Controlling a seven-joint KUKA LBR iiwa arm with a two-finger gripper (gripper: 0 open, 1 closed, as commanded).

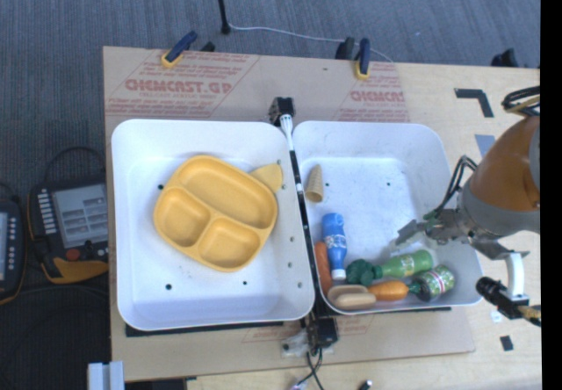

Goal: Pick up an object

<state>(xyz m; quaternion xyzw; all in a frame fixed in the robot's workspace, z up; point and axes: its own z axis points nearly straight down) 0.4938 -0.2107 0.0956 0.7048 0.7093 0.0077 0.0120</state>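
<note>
My claw (420,234) low in right bin (369,138), just above green bottle (406,264). Fingers' state: cannot tell, view poor. Nothing lifted yet; grasp and lift remain.

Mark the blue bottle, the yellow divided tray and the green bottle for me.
blue bottle (333,234): camera view, middle of its blue body.
yellow divided tray (216,212): camera view, ridge where its compartments meet.
green bottle (406,263): camera view, middle of its green body.
</note>
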